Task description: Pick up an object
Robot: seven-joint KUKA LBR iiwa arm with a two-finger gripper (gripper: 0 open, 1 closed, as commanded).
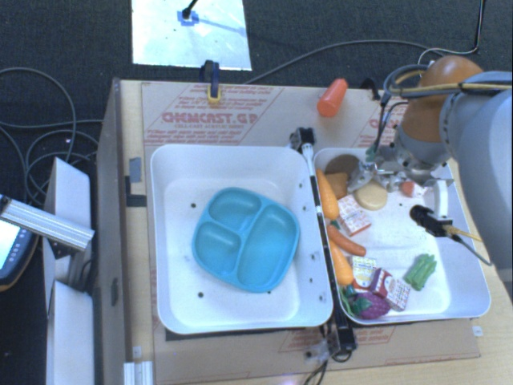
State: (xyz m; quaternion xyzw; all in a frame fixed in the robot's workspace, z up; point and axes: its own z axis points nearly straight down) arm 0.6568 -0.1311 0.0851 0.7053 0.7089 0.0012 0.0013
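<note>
The gripper (383,176) is down in the right bin (469,291), at its far end, right over a tan round piece (371,196). Honestly can't tell if it's grabbing it.

Lighting even, fairly bright, cool cast; overall image soft.
White bins (240,163) near clipping, little surface detail; glare on pale sheet (191,22) at 12 o'clock; faint soft shadow under blue tray (247,239); dark floor at 9 o'clock murky; arm (481,135) at 3 o'clock blurred; small items grainy.
</note>
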